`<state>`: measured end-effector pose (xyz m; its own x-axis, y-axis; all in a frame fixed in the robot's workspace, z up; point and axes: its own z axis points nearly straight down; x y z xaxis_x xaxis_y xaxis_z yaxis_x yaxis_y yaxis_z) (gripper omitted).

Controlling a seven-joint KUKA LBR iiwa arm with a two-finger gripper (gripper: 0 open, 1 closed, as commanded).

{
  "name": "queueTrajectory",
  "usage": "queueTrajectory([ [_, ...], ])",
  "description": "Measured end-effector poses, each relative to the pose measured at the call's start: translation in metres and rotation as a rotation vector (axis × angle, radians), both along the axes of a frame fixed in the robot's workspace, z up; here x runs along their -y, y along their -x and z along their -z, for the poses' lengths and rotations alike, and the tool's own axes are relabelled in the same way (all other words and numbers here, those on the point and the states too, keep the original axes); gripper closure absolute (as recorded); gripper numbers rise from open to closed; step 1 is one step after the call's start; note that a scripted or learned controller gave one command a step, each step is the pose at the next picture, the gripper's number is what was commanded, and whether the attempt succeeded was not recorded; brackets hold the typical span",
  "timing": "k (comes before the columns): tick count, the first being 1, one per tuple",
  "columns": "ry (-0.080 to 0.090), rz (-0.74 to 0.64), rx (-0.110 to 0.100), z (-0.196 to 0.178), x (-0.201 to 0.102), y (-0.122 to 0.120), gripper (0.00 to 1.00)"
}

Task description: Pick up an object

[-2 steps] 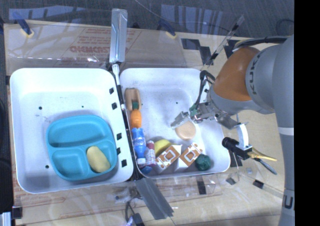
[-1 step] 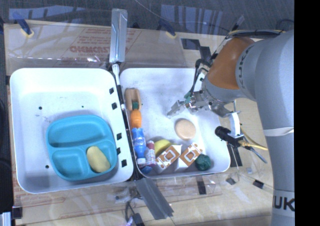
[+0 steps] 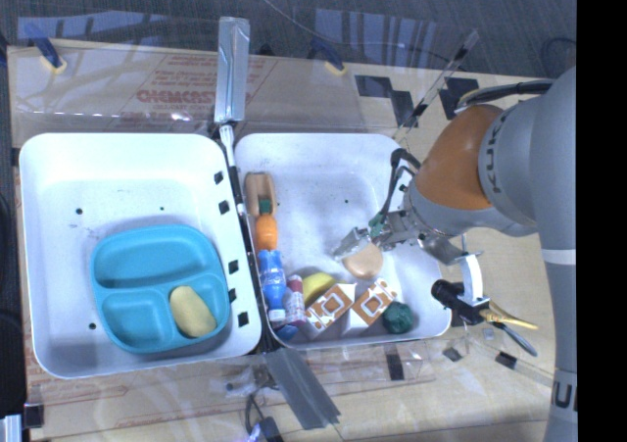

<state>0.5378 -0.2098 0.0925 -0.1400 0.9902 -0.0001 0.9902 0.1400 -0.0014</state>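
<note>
gripper (image 3: 361,240): metal fingers parted, just above round tan piece (image 3: 363,263) (smooth, pale) | patterned boxes (image 3: 351,304) below it | right bin (image 3: 313,158)

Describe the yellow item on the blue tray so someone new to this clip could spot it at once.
Start at the left white bin, which holds a blue divided tray. In the tray's lower right compartment lies a yellow potato-shaped object. It is the one item on the tray, rounded and matte, well apart from the cluttered objects in the right white bin.
</note>
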Motion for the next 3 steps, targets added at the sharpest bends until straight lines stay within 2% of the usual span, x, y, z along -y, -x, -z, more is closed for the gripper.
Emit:
queueTrajectory([
  [1, 0.002, 0.132, 0.009, -0.143, 0.002, 0.047, 0.0],
  [2, -0.002, -0.009, -0.004, -0.007, -0.001, 0.062, 0.0],
  [3, 0.0, -0.015, 0.003, -0.02, 0.0, 0.059, 1.0],
])
